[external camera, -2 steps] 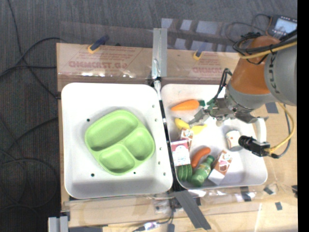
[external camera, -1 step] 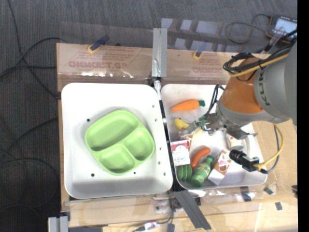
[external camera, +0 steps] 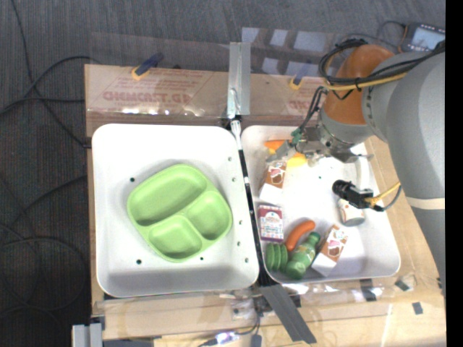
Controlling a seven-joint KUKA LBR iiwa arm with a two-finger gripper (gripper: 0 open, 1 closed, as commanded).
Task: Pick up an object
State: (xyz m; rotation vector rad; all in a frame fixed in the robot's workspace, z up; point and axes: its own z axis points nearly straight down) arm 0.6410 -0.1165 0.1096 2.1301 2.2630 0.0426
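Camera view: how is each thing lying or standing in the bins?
Green three-part plastic plate: flat, right way up, left bin.
Green plastic bottle: lying down, right bin.
Orange toy carrot: lying, touching the bottle.
Dark red flat packet: lying flat.
Gripper: low over the right bin's far end.

My grey arm with its orange band [external camera: 346,100] reaches in from the right, bent downward at the wrist. My dark two-finger gripper [external camera: 309,147] hangs low at the far end, pointing down and leftward.
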